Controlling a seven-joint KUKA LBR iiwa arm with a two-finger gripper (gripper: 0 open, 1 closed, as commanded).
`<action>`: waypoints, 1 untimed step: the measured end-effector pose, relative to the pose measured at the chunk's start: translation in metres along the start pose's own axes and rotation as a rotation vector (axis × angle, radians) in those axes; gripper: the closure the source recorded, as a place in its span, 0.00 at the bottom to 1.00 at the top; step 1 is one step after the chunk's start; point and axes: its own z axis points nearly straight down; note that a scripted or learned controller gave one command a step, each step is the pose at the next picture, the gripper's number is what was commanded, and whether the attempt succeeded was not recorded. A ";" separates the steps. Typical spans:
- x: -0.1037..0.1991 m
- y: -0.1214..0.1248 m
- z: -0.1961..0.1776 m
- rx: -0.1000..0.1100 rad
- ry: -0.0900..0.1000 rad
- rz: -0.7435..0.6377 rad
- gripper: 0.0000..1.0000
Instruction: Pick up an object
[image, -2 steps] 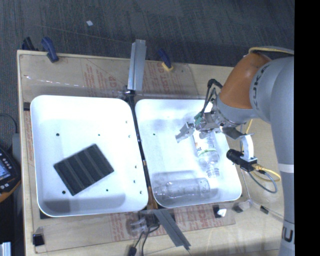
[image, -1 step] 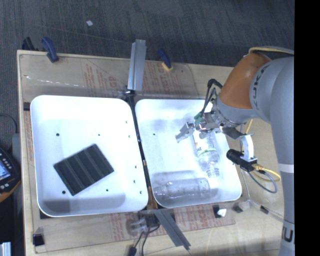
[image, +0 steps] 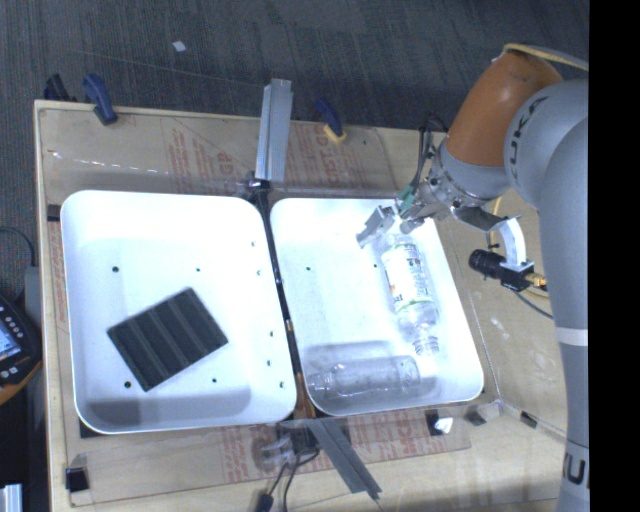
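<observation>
Bottles are the things to pick in the right bin: a clear plastic bottle with a white label lies lengthwise along that bin's right wall, its cap end pointing toward the near edge of the tabletop, and a second clear bottle lies crosswise along the bin's near wall, just beside the first one's cap. The end effector hangs over the far right corner of the right bin, just above the base end of the labelled bottle; whether it touches the bottle I cannot tell, nor whether its fingers are spread or pressed together. Nothing is visibly pinched. The grey arm with its orange band reaches in from the right. In the left bin a dark ribbed rectangular pad lies flat, tilted, toward the near left corner.
</observation>
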 end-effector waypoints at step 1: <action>0.005 -0.013 0.018 0.002 0.002 -0.075 0.00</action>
